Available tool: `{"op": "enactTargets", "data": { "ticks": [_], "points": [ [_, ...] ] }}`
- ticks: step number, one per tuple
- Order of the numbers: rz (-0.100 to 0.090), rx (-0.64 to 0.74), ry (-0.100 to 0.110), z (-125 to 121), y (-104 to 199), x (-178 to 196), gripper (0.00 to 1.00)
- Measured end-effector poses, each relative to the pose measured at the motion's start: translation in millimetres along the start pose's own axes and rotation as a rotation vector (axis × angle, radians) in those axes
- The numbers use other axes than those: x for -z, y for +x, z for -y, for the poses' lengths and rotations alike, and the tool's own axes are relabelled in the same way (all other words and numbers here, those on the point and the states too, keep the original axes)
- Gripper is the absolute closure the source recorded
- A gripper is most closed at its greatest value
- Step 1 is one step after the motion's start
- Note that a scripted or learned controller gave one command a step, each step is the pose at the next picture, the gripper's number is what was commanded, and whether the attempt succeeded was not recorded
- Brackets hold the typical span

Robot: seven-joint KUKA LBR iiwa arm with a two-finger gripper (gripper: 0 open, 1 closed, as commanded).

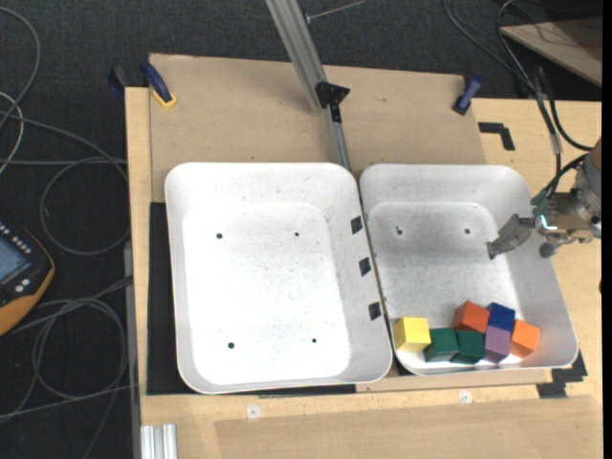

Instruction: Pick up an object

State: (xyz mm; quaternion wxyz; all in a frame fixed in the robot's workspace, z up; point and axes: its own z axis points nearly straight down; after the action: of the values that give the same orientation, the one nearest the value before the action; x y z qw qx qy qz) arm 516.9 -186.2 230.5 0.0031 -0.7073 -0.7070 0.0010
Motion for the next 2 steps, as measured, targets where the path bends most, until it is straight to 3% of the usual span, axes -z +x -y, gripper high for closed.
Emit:
{"op": "enactTargets", "data": {
  "ticks": [1, 2],
  "points": [
    [0.001, 0.001, -0.005, -0.6, 0.3, 2.3, 0.0],
    [0.0, 0.001, 0.002, -4.0, 5.0, -59.5, 0.0]
  ]
}}
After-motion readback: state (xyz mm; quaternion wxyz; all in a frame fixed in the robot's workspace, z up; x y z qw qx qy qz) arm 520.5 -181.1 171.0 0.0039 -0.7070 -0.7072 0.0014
